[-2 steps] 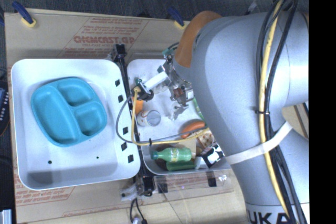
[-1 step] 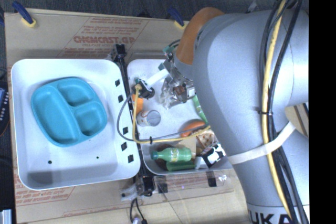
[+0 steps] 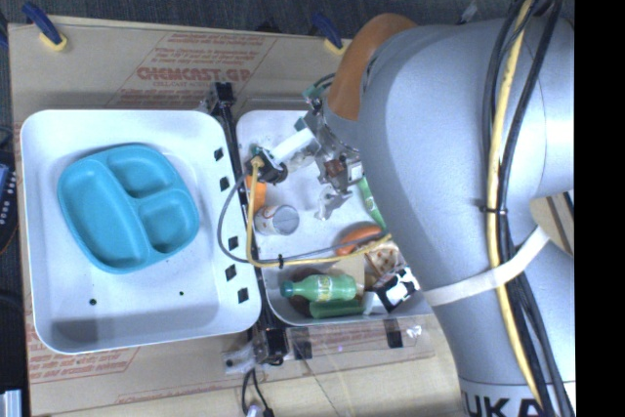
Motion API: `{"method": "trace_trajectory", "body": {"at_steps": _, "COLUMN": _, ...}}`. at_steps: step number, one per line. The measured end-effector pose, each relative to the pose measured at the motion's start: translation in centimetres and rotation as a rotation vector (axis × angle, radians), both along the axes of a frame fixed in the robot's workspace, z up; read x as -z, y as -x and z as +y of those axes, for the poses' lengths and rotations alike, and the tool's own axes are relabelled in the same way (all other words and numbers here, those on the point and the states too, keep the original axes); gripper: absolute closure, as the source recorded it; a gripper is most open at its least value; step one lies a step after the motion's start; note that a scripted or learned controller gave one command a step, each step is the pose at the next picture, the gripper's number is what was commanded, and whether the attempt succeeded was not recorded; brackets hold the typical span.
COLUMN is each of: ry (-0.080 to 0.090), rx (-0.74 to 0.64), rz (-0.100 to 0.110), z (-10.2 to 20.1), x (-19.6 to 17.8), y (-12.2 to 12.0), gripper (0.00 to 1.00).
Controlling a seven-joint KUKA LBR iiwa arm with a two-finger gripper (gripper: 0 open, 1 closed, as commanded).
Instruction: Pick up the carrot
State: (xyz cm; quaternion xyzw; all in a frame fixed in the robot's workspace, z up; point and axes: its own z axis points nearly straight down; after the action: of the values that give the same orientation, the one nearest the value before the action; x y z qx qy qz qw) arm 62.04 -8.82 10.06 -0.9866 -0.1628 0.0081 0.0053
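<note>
Carrot (image 3: 259, 197) first: we take it to be the slim orange piece in the right bin (image 3: 278, 124), lying tight against that bin's left wall and partly crossed by a yellow cable (image 3: 232, 210). We say this with some caution, since a second orange-red item (image 3: 358, 234) lies further right near the arm and is too blurred to name.

The carrot's long axis runs along the wall, from the far side of the bin toward the near side. Which end is the tip we cannot tell, because the ends are too small and partly covered.

We judge it to be a light, stiff toy with a smooth skin, likely to slip or roll if pinched near a tapering end. The best hold looks to be across the thick middle, with the jaws closing at right angles to the long axis. The wall just beside it leaves little room on that side, and the cable could be caught in the same grasp.

The gripper (image 3: 333, 183) hangs over the middle of the right bin, apart from the carrot, with a small grey round object (image 3: 285, 220) between them. Whether it is released or clenched we cannot tell, as the wrist hides too much. A green bottle (image 3: 320, 288) lies at the near wall, out of the way.
</note>
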Motion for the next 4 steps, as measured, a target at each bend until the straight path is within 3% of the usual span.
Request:
{"method": "trace_trajectory", "body": {"at_steps": 1, "ry": -0.006, "rx": -0.004, "rz": 0.005, "z": 0.1, "x": -1.0, "y": 0.0, "gripper": 1.00}}
{"method": "trace_trajectory", "body": {"at_steps": 2, "ry": -0.006, "rx": -0.005, "rz": 0.006, "z": 0.1, "x": -1.0, "y": 0.0, "gripper": 0.00}}
{"method": "trace_trajectory", "body": {"at_steps": 3, "ry": 0.000, "rx": 0.035, "rz": -0.016, "z": 4.7, "x": -9.5, "y": 3.3, "gripper": 0.00}}
{"method": "trace_trajectory", "body": {"at_steps": 4, "ry": 0.010, "rx": 0.113, "rz": -0.011, "z": 6.2, "x": -9.1, "y": 2.3, "gripper": 0.00}}
